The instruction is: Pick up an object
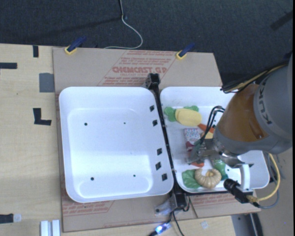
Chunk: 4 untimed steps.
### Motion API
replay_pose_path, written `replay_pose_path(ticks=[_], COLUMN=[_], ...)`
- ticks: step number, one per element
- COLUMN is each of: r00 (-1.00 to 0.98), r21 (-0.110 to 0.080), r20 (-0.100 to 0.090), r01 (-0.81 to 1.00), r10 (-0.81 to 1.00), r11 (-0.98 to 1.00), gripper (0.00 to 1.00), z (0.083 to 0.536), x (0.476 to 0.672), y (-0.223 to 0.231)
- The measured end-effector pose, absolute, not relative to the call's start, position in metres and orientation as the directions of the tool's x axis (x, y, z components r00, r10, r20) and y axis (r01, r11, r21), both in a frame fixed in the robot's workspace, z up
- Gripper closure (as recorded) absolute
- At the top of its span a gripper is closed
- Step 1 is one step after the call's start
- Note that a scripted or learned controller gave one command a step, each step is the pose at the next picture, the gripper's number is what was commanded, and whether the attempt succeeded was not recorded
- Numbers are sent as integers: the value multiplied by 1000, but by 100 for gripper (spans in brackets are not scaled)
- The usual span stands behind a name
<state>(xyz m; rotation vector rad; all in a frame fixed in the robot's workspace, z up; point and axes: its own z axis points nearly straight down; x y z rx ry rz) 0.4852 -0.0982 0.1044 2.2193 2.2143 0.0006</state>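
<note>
**Arm down in the right bin, no pick confirmed**

At nine o'clock lies the tabletop (19, 146), with a cardboard sheet (137, 68) spread under both bins. The left bin (69, 102) takes up the middle of the scene, its white floor marked by a few small dark dots.

Past the black divider (160, 132), toward three o'clock, the right bin (258, 178) holds the clutter. A yellow object (188, 116) lies at its twelve o'clock end, touching a green piece (170, 113) just to its nine o'clock side. At the six o'clock end, a tan ridged object (207, 177) rests on a green item (190, 179).

Between those two clusters, the end effector (200, 152) sits low over a small patterned item (191, 134) and something red beside it. The grey arm (265, 117) and its orange band cover much of the wrist, so I cannot tell whether it is open or closed, or whether anything is caught in it.

As a judgement: the approach looks done, since the tool is down among the objects. The grasp itself and the lift clear of the bin both remain unproven, as nothing appears raised off the bin floor.
</note>
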Motion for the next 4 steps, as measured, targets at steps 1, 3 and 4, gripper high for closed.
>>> replay_pose_path(ticks=[1, 3, 4], r00=[-3, -4, -4], r21=[1, -9, -7], r20=[0, 1, 0], r01=[1000, 1000, 1000], r10=[1000, 1000, 1000], r11=[3, 4, 4], gripper=[100, 100, 100], z=[114, 270, 199], x=[538, 483, 561], y=[-96, -46, -32])
